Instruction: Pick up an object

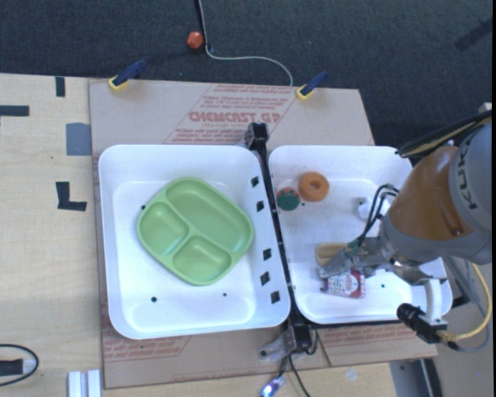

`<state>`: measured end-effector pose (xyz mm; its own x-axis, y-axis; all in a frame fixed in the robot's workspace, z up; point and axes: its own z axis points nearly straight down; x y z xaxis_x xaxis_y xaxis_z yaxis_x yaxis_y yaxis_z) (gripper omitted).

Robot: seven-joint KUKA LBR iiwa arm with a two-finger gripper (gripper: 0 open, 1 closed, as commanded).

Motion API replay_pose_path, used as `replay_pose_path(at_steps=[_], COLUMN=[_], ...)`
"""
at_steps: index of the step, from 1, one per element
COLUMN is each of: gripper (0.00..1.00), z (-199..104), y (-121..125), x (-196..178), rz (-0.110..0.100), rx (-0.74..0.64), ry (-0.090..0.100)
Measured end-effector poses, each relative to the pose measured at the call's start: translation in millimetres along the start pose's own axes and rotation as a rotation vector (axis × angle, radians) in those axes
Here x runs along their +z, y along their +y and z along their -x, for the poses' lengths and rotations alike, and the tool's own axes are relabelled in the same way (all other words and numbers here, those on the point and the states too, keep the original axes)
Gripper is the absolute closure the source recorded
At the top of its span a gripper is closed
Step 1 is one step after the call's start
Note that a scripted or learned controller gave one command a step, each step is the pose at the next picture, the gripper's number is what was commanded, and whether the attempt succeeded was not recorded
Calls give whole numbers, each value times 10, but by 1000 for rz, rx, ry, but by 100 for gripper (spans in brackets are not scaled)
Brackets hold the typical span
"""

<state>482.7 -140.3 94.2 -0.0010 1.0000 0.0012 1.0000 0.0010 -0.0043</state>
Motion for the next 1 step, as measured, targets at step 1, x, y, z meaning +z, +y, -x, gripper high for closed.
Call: replay_pose_path(at_steps=[1], gripper=[100], z=[-686], y=[588], x=[-959], rz=[14], rx=[-10], ry=[-1])
